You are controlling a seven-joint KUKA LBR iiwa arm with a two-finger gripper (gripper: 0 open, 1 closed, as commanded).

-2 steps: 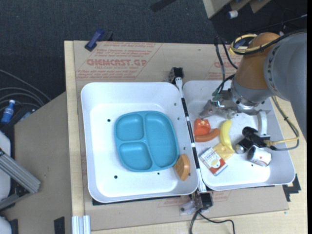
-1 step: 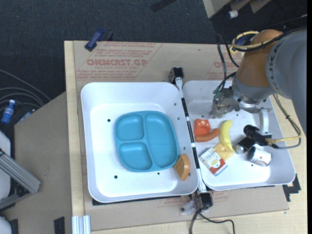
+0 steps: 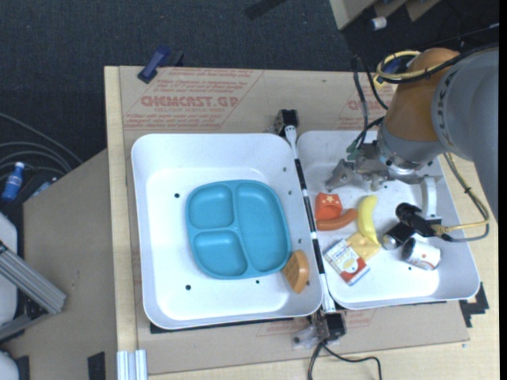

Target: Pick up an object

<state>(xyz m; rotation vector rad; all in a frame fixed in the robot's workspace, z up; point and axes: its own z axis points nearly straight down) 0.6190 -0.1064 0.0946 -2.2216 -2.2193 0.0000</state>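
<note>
My gripper (image 3: 354,180) hangs over the upper part of the right bin (image 3: 455,279), its fingers spread open with nothing between them. Just below it lie an orange toy piece (image 3: 329,210) and a yellow banana (image 3: 367,216). Further toward the front sit a small white and red carton (image 3: 345,260) and a yellow block (image 3: 365,245) touching the banana's lower end. The gripper stands apart from all of them.
The left bin (image 3: 158,180) holds a blue divided plate (image 3: 236,228) and a brown bread-like piece (image 3: 298,271) by its right wall. The grey arm with its orange band (image 3: 416,93) comes in over the right bin's far corner. A blue item (image 3: 154,64) lies on the board beyond the bins.
</note>
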